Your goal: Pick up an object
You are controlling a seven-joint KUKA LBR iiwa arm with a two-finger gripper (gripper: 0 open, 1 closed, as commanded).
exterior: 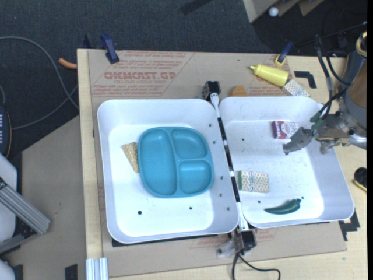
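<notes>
Arm reaches from right; end effector (298, 140) (finger state unclear) over right bin (332, 185).

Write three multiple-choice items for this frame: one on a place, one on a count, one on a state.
1. Where does the blue divided plate lie?
A. left bin
B. right bin
C. on the bench outside the bins

2. How many loose things lie on the floor of the right bin?
A. one
B. three
C. five

3. What does the end effector carry?
A. the green pepper
B. the red packet
C. nothing visible

Answers:
1 A, the plate sits in the left bin beside a tan cracker.
2 B, a red packet, a patterned packet and a green pepper.
3 C, all three lie on the floor apart from it.
</notes>
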